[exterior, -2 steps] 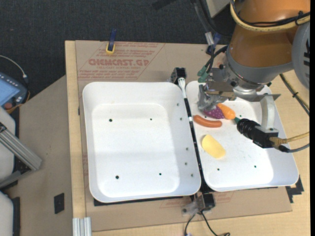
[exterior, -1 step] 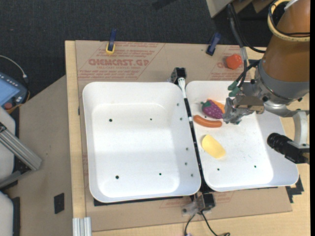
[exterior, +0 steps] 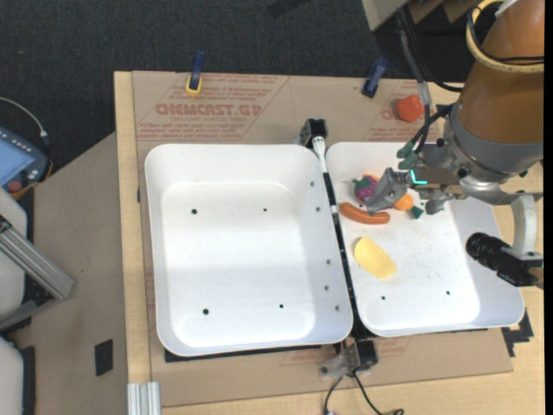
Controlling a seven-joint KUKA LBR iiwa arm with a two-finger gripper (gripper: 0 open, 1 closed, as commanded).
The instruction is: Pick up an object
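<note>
The right bin holds several small items. An orange-red sausage lies near its left wall, with a pale yellow lump just below it. A purple and green piece sits at the bin's top left. Beside it are an orange piece and a small teal bit. My gripper reaches down from the right into this cluster, between the purple piece and the orange piece. Its body covers part of both. I see nothing lifted off the bin floor.
The left bin lies beside the right one, with a black divider between them. A red-orange object rests on the cardboard behind the right bin. A black fitting juts in over the right bin's right edge.
</note>
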